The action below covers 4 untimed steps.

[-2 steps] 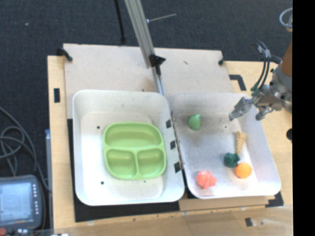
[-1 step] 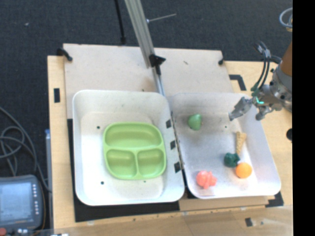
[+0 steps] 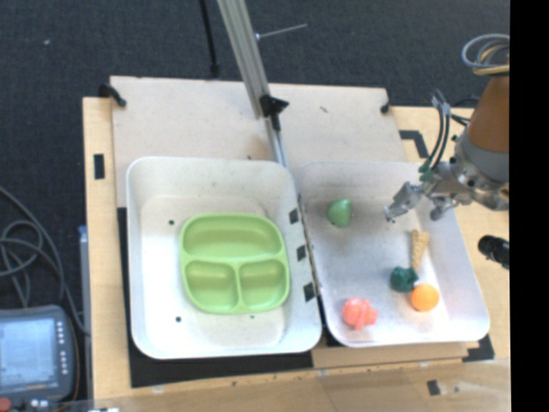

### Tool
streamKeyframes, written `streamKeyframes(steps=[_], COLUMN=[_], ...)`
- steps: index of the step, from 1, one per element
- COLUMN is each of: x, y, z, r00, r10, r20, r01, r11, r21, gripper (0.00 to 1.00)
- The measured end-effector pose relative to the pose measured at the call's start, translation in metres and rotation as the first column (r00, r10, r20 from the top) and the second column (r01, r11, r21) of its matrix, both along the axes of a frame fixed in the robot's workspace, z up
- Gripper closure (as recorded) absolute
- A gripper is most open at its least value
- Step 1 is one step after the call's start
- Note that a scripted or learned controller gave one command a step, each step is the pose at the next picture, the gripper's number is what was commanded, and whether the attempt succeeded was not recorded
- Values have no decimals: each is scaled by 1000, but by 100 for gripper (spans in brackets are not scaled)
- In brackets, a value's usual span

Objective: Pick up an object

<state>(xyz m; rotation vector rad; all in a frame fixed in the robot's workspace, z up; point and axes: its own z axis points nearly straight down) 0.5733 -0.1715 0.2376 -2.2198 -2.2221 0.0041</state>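
The right bin (image 3: 377, 187) holds a light green rounded piece (image 3: 340, 212), a tan cone-shaped piece (image 3: 419, 245), a dark green piece (image 3: 403, 278), an orange ball (image 3: 424, 298) and a pink-red lumpy piece (image 3: 359, 313). My gripper (image 3: 419, 202) hangs above the bin's upper right part, just above the tan cone, fingers spread open with nothing between them. The light green piece lies well to its left.
The left bin (image 3: 154, 187) carries a light green divided tray (image 3: 233, 262). A metal pole (image 3: 247, 50) slants down to the seam between the bins. Cables hang by the arm at the right edge.
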Motion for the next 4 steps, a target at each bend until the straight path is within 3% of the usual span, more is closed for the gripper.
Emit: streamKeyframes(steps=[1,2,3,4], x=[4,-6,-4,-3], y=[6,4,3,2], z=[-46,-102,-87,-44], r00=[1000,1000,1000,1000], r10=[-1,-2,-7,0], r20=[-1,-2,7,9], r01=[1,2,7,1], r11=[1000,1000,1000,1000], r21=[0,1,0,-1], gripper=[0,0,100,100])
